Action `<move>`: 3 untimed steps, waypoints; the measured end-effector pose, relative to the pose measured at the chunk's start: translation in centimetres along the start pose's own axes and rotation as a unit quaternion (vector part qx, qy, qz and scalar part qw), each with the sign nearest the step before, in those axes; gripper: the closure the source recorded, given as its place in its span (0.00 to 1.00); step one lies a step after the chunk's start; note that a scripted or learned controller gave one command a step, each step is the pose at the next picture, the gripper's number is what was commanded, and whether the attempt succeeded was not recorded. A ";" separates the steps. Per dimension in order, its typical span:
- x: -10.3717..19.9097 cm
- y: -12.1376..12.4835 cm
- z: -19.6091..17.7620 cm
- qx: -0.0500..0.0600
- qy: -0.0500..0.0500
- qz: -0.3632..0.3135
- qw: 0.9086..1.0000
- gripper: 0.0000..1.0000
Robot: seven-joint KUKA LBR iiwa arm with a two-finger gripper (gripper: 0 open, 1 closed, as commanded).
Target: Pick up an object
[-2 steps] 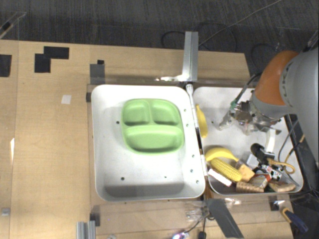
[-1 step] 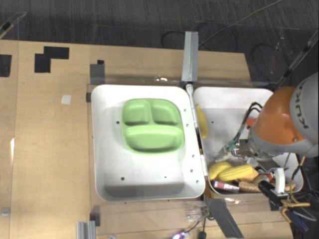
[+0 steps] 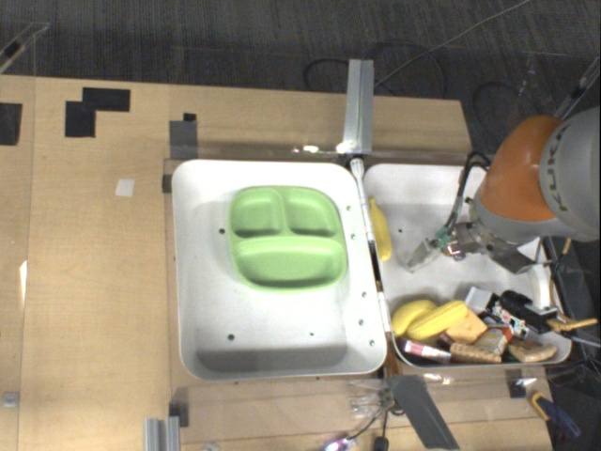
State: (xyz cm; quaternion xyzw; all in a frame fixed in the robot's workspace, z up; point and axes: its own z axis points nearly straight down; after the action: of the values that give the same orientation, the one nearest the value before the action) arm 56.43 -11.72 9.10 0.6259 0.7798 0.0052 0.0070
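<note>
Camera view puts my arm [image 3: 545,181] at three o'clock, its orange band and grey wrist leaning over the right bin [image 3: 413,181]. My gripper [image 3: 423,252] hangs low above that bin's bare white floor, near the middle, pointing toward nine o'clock. I can make out a thin fingertip down there, but whether the fingers are spread or closed I cannot tell; I see nothing between them.

What I could pick lies crowded at the bin's six o'clock end: a yellow banana-like piece [image 3: 413,313], a yellow block [image 3: 451,319] touching it, a pink-and-white tube [image 3: 427,350] along the near wall, and a brown piece [image 3: 474,350] beside it. They sit apart from the gripper. A slim yellow item [image 3: 379,233] lies against the bin's nine o'clock wall.

Over in the left bin [image 3: 202,280], a green divided plate [image 3: 286,238] rests flat, toward its twelve o'clock half.
</note>
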 end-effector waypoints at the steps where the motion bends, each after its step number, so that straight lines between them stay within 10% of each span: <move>1: 0.1 -6.0 -0.2 -0.001 -0.001 -0.010 1.000 0.00; 3: 0.7 5.5 0.2 0.001 0.000 -0.017 1.000 0.00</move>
State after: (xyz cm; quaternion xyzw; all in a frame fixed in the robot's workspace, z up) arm 61.61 -9.88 9.00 0.6123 0.7906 0.0042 0.0063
